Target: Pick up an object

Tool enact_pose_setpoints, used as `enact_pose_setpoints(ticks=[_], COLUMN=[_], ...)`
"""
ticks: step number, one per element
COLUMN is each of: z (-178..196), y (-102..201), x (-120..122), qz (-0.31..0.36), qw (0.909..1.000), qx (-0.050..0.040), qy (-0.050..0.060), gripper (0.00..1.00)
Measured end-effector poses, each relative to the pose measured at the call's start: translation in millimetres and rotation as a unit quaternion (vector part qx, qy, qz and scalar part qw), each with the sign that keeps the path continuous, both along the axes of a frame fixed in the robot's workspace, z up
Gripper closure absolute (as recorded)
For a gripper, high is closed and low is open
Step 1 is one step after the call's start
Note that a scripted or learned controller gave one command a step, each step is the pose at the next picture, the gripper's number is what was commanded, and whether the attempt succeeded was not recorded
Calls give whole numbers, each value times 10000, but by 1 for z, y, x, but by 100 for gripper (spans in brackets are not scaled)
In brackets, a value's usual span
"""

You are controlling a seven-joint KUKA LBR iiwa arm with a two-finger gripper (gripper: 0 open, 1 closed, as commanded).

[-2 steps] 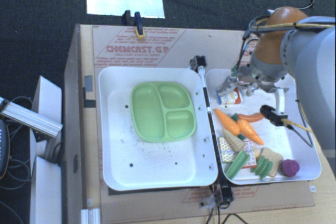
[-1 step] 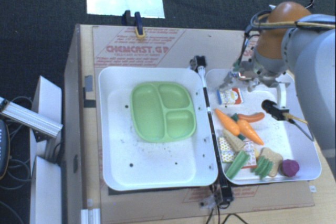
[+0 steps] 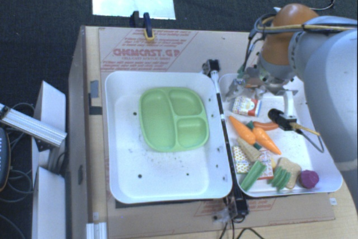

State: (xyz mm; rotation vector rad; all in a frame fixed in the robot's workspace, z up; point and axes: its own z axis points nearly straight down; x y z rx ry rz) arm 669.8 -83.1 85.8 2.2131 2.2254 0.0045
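Hand (image 3: 258,80) poised directly above small red-and-white printed carton (image 3: 246,105); long orange plastic carrot (image 3: 242,129) just beyond carton. Hand opening: cannot tell.

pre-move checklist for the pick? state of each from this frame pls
1. Targets available: ok, toy carrots, green bean pods, purple ball lie in the right bin.
2. Tool over right bin: ok, at its far end near the small carton.
3. Finger state: cannot tell.
4. Anything already held: cannot tell.
5. Target isolation: not ok, items lie crowded, some touching.
6. Left bin contents: ok, holds the green divided plate.
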Motion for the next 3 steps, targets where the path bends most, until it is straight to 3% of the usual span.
enact_pose_setpoints(ticks=[1, 2, 3], z=[0, -1, -2], y=[-13, -20, -20], x=[-1, -67, -103], qz=[-19, -21, -23], qw=[10000, 10000, 10000], qx=[-5, -1, 0], qy=[4, 18, 18], gripper=[0, 0, 0])
